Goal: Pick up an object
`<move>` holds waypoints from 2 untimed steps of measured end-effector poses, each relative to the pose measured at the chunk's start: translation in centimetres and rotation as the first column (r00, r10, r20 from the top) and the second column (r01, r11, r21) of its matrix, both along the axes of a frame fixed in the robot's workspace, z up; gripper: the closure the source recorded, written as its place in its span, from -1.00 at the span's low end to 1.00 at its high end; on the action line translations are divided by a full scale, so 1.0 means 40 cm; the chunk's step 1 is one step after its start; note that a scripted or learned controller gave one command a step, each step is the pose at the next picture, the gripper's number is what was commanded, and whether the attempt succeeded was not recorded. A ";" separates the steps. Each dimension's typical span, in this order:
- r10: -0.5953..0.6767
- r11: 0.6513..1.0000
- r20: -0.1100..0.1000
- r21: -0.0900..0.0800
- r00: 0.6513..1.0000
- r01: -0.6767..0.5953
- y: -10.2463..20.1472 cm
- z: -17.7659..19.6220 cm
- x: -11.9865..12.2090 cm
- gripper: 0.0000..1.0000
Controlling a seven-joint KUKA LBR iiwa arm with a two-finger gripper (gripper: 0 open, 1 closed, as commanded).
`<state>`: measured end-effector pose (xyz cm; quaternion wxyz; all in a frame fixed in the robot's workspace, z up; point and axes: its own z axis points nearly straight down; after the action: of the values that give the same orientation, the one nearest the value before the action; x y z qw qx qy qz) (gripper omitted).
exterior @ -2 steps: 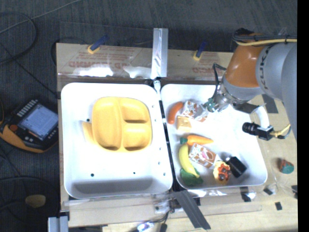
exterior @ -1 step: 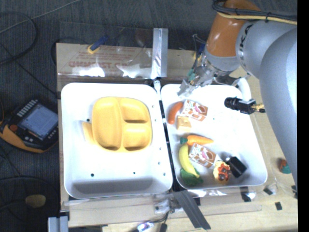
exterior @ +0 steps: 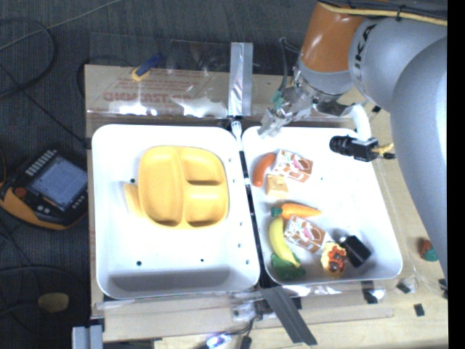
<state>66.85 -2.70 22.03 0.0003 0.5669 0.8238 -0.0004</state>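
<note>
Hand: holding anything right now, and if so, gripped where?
Nothing is held. The hand sits above the right bin's far-left corner, apart from the objects lying lower in that bin.

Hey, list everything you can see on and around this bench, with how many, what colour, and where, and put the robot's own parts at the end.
shallow white bins: two, white, side by side on the bench
yellow divided plastic tray: one, yellow, in the left bin
small printed cartons: two, white and red, in the right bin
orange toy carrots: two, orange, in the right bin
yellow toy banana: one, yellow, right bin, near side
small black block: one, black, right bin's near right corner
handheld controller with a screen: one, dark and orange, on the floor at left
gripper: one, grey, over the right bin's far left corner
</note>
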 end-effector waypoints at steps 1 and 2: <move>0.106 0.994 -0.001 -0.001 0.994 -0.106 -0.122 0.114 -0.231 1.00; 0.185 0.983 -0.001 0.001 0.983 -0.185 0.020 0.165 -0.327 1.00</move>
<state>53.78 -1.88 28.62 -0.0003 0.4877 0.8730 -0.0006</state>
